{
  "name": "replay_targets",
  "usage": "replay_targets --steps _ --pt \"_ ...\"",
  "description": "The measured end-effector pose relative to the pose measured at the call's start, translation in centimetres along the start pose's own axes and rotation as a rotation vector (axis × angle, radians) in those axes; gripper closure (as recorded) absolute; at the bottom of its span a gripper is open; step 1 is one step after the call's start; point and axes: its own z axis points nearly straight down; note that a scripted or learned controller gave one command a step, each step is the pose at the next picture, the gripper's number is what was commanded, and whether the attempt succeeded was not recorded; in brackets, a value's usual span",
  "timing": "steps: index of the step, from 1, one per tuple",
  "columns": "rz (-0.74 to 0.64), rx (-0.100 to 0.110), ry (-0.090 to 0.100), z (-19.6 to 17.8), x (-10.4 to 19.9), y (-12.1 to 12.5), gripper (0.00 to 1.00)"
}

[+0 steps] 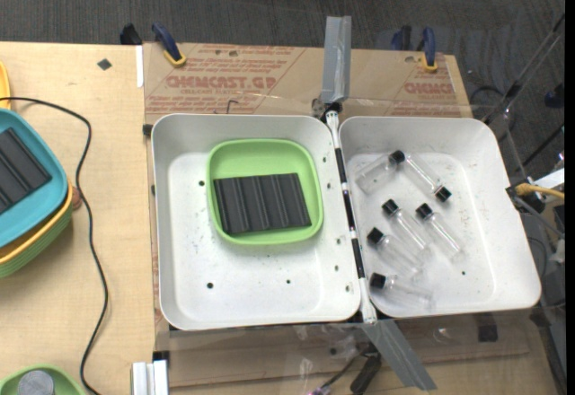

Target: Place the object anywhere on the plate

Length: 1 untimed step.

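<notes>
Waiting to pick a clear vial (415, 174) for the green plate (266, 154).
I could not tell the pincer's state; next I needed a grasp in the right bin (512, 205).

At the view's right edge, about halfway down, a small pale piece with a yellow-orange tip (542, 192) juts in from the right; it lies low and roughly level, pointing left; whether it belongs to the arm cannot be told, since it is small and cut off by the frame edge; its shape and joints are too small to make out.
</notes>
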Motion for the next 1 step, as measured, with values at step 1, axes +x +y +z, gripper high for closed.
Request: replay_targets --steps 1 --pt "0.0 -0.001 0.001 -0.24 0.0 0.05 0.0"
